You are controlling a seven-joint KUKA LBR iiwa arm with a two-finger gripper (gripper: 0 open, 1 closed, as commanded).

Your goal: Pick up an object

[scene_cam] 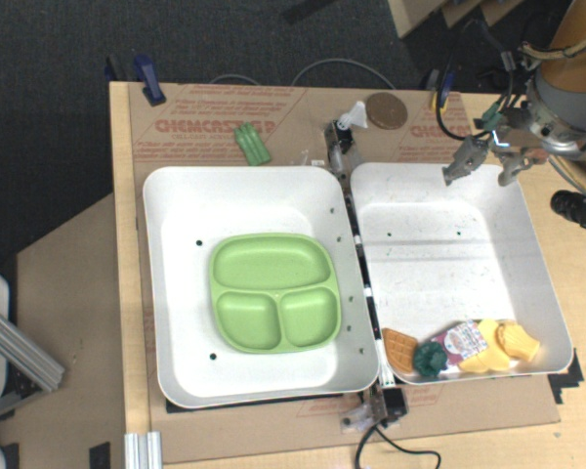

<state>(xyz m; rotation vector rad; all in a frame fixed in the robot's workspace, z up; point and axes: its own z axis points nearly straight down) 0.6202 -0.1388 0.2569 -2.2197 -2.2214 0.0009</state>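
Note:
My gripper hangs over the far edge of the right bin, its two grey fingers spread apart with nothing between them. A small heap of toy food lies in that bin's near right corner: a brown waffle piece, a dark green piece, a pink and white packet, and yellow pieces. The heap is well away from the gripper, toward the near side.
The left bin holds a green divided plate. On the brown board behind the bins lie a green clip, a blue clamp and a brown disc. A bracket stands between the bins' far corners.

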